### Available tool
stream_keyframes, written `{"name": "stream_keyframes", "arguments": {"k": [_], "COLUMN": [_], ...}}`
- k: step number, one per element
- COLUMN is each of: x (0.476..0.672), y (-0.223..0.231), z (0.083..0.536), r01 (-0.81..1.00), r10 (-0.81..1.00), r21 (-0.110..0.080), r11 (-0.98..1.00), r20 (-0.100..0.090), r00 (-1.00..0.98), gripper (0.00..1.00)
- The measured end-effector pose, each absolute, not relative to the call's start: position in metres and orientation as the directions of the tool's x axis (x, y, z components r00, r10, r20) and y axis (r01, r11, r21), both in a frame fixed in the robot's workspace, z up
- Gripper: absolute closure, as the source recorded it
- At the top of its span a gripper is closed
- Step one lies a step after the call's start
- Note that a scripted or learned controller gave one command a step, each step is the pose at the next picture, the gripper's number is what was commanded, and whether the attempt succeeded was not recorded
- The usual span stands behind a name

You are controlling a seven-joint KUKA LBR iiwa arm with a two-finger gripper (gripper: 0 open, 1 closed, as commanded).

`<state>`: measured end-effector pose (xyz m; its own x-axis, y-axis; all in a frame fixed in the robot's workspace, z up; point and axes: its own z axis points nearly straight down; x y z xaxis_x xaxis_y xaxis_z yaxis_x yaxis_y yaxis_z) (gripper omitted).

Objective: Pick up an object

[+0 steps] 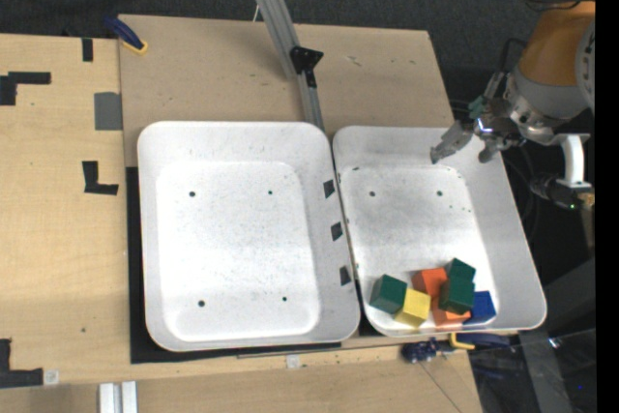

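Camera view: jaws (464,142) spread wide and empty over right bin's (513,237) far corner, blocks (432,293) heaped well apart at near edge; tight packing could make a grab slip or wedge.

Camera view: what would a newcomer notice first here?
First, the heap of colored blocks in the near corner of the right bin. Then the gripper over that bin's far right edge, well apart from the blocks, with the orange band above it.
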<state>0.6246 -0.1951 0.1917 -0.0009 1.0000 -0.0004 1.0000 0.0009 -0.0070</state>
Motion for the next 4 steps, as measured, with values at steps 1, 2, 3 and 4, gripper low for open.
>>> {"name": "stream_keyframes", "arguments": {"k": [1,2,3,4], "x": [0.624,0.623,0.624,0.624], "y": [-0.189,-0.188,-0.187,-0.196], "z": [0.149,0.095,0.108,0.163], "r01": [1.0,1.0,1.0,1.0], "r10": [1.0,1.0,1.0,1.0], "r21": [-0.002,-0.006,-0.002,0.004], "r11": [0.002,0.002,0.003,0.001], "r20": [-0.001,-0.001,0.0,-0.001], "r00": [-0.002,-0.002,-0.003,-0.001], "gripper": [0.0,0.0,1.0,1.0]}}
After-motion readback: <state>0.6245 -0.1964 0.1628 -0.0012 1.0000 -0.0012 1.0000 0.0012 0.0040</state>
